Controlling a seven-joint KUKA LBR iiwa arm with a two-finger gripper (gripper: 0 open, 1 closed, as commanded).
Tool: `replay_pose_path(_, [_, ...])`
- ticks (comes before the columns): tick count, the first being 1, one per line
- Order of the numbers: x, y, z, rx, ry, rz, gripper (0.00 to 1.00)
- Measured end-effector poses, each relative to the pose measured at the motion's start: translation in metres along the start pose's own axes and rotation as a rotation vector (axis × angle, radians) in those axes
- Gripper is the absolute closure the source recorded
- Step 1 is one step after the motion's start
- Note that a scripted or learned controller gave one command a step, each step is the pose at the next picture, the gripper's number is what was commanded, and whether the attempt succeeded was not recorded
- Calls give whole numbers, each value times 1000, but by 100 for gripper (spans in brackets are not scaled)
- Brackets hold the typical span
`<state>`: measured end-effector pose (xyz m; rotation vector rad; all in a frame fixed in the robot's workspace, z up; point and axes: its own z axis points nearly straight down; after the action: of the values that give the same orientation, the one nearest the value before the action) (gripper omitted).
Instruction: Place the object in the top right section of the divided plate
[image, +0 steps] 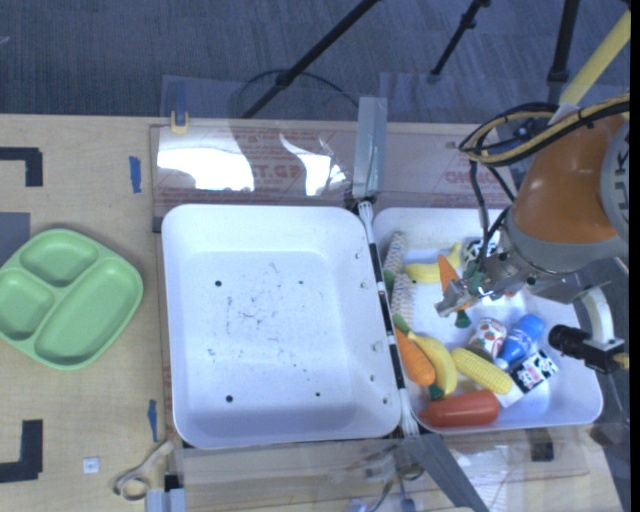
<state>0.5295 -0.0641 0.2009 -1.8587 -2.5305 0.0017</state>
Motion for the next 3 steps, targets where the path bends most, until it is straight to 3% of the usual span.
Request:
replay_pose_path(1, [93,8,20,5,1,-66,100])
replay_pose_path(2, [152,4,20,6,1,16,100])
replay_pose_path(3, [233,19,104,5,-1,158,100])
